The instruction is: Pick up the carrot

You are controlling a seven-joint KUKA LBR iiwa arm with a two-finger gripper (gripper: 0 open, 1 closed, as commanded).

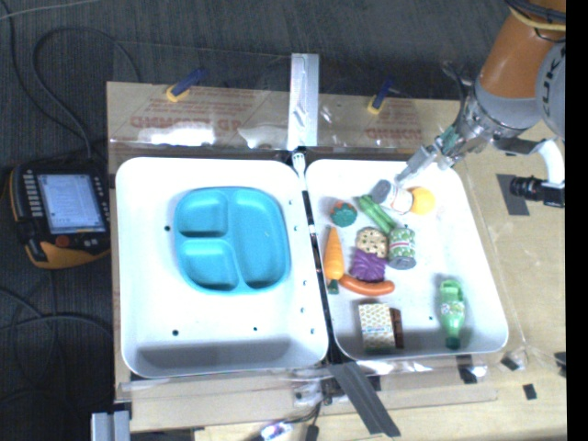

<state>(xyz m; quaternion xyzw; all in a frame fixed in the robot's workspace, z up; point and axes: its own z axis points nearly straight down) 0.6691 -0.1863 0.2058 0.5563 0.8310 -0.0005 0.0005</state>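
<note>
The carrot (pixel 333 254) is an orange cone lying lengthwise against the left wall of the right bin (pixel 478 246), thick end toward the front. My gripper (pixel 390 195) hangs over the far part of that bin, well up and to the right of the carrot and apart from it. Its fingers stand open with nothing between them, just left of a yellow lemon (pixel 423 200).
Around the carrot lie a teal round toy (pixel 344 214), a green pod (pixel 374 215), a cookie (pixel 371 241), a purple item (pixel 367 266), a red sausage (pixel 367 286) and a small can (pixel 402 246). A green bottle (pixel 449 312) and a box (pixel 378 326) sit nearer the front. The left bin (pixel 147 320) holds a blue divided tray (pixel 230 237).
</note>
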